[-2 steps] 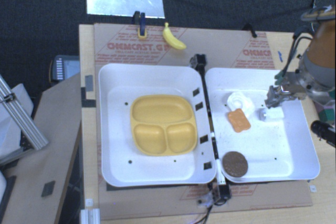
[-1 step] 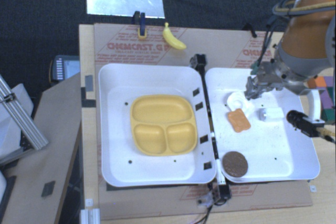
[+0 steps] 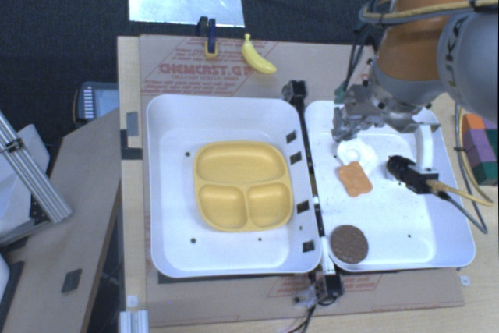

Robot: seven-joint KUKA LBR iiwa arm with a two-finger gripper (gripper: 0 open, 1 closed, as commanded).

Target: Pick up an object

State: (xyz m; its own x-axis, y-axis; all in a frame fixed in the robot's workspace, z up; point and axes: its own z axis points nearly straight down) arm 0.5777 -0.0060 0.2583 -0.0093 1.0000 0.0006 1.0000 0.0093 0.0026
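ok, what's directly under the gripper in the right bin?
A white object sits just below the gripper, with an orange piece touching its near edge. The gripper covers the white object's far side, so contact can't be confirmed.

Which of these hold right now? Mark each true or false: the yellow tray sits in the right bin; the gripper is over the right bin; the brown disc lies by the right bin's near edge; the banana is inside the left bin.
1. The yellow tray sits in the right bin. False: it lies in the left bin.
2. The gripper is over the right bin. True, near its far left corner, above a white object.
3. The brown disc lies by the right bin's near edge. True.
4. The banana is inside the left bin. False: it lies on the board behind the bins.
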